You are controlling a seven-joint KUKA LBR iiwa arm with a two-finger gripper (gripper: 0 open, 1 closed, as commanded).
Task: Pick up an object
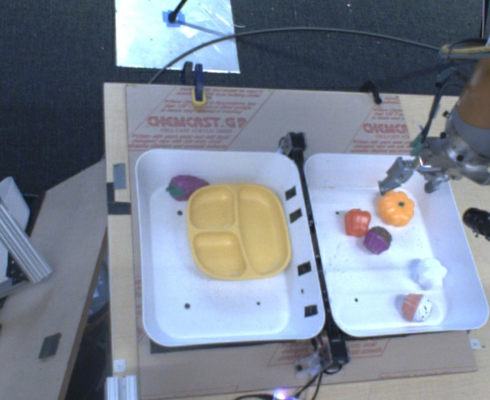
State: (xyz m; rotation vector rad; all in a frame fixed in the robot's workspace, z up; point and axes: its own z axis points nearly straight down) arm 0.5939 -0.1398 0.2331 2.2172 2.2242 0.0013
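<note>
In the right bin (445, 315) lie an orange pumpkin toy (397, 208), a red pepper toy (357, 221), a purple round toy (377, 240), a white toy (429, 271) and a red and white toy (417, 307). My gripper (415, 174) hangs open just above the pumpkin toy, its two fingers spread apart with nothing between them. The left bin (157, 307) holds a yellow divided plate (237, 230) and a purple eggplant toy (185, 187) behind the plate's left corner.
The divider between the bins (310, 248) carries black clips. Cables arch over the back of the bench (328, 32). A blue and yellow clamp (197, 82) stands at the rear edge. A metal rail (12, 232) lies at the far left.
</note>
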